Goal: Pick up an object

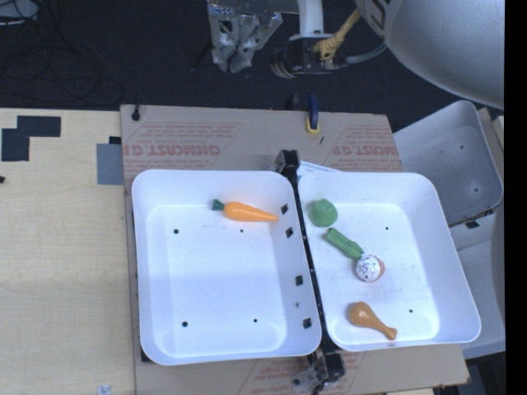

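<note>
- Pale wood table [58, 245] at frame left, brown cardboard sheet [247, 142] under two white bins; dark floor with cables along the top.
- Claw [239, 44] raised at upper centre, well apart from everything; cannot tell whether apart or together.
- Left bin [156, 303]: one carrot [247, 211], near its upper edge.
- Right bin [445, 303]: four items — green lump [323, 212], green pod [343, 243], speckled ball [369, 267], orange drumstick [369, 319].

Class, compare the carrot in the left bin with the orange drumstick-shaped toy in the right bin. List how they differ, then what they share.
The carrot has a green top at its left end; the drumstick is all orange.
The carrot is brighter; the drumstick is duller, browner.
The carrot tapers evenly to a point; the drumstick has a round bulb and a thin handle.
The carrot lies alone; the drumstick shares its bin with three other items.
Both lie flat, thin end pointing right.
</note>
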Tool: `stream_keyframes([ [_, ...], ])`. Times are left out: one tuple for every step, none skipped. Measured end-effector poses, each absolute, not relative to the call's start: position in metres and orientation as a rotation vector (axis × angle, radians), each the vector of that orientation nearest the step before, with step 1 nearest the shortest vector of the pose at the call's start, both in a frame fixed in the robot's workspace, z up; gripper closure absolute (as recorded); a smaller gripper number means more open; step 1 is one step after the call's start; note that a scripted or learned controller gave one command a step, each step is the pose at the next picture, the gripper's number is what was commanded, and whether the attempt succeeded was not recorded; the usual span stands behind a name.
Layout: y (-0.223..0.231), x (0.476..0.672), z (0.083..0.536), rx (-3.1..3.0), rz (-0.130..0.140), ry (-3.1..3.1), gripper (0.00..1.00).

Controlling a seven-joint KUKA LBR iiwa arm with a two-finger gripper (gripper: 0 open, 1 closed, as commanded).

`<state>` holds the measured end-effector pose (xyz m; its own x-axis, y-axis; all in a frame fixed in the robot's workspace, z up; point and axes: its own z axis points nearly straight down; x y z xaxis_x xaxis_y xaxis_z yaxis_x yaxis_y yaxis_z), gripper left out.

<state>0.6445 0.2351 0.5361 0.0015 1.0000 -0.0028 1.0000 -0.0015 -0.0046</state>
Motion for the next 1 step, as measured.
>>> stream_keyframes([
  [0.2432,0.6441,0.5368,-2.219,0.005,-2.222,1.0],
])
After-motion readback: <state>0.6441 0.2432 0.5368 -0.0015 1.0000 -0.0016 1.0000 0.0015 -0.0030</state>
